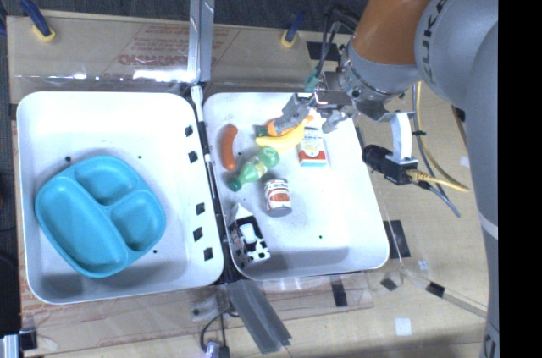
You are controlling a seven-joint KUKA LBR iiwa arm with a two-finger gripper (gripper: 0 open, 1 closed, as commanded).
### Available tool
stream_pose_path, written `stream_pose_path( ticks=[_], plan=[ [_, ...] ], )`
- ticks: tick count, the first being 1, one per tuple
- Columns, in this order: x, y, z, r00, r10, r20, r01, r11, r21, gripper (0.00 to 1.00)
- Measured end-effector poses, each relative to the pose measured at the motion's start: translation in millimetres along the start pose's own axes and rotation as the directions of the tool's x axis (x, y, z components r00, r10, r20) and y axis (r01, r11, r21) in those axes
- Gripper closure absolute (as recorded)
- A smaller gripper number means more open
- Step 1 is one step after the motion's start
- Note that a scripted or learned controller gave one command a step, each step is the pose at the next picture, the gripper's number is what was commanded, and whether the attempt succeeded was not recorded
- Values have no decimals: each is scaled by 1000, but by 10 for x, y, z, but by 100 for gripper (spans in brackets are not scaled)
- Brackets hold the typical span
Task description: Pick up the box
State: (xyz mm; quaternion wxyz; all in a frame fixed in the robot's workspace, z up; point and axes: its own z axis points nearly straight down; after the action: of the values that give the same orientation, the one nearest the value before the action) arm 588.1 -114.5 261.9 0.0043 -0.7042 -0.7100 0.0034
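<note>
The hand point(312, 112) overlaps the banana point(282, 136) and the top of the box point(313, 150), so the box's upper edge is hidden, and whether the hand touches either cannot be told. The print on the box and on the can point(277, 196) is too small to read. The small black-and-white object point(249, 238) at the right bin's point(360, 238) near corner is perhaps a toy; its shape is unclear. The arm point(440, 18) is cut off at the right.
</note>
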Motion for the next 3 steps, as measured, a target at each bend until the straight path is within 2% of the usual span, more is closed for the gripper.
stream_pose_path(
  ticks=[1,2,3],
  plan=[
    [-616,-26,656,1000,18,0,-18,1000,0,0],
    [-801,452,1482,991,136,-1,-136,991,-4,0],
    [-893,222,1647,991,136,0,-136,990,-21,0]
  ],
)
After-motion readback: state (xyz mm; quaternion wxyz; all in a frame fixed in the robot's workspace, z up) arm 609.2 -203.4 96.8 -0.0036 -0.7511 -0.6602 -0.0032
